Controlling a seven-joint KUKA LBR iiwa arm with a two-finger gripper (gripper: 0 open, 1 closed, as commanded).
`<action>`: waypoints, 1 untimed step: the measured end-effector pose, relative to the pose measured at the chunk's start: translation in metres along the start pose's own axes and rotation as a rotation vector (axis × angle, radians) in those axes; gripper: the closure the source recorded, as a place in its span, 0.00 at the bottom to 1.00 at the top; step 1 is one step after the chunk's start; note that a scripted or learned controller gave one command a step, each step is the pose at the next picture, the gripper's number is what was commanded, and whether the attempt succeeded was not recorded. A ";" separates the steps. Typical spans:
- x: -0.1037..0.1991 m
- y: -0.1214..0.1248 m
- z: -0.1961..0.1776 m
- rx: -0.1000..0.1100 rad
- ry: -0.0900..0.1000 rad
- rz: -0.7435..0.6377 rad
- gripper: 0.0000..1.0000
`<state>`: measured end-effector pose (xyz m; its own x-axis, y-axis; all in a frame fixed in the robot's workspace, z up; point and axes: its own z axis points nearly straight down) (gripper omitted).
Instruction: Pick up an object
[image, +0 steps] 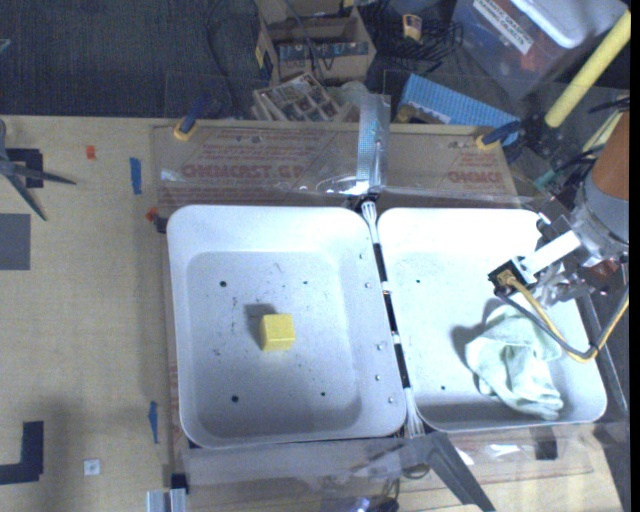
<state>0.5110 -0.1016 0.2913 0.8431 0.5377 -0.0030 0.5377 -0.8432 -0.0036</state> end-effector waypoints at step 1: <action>-0.059 0.034 -0.022 -0.004 0.002 0.107 1.00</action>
<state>0.4793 -0.1618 0.3133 0.8957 0.4446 -0.0011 0.4446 -0.8957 0.0002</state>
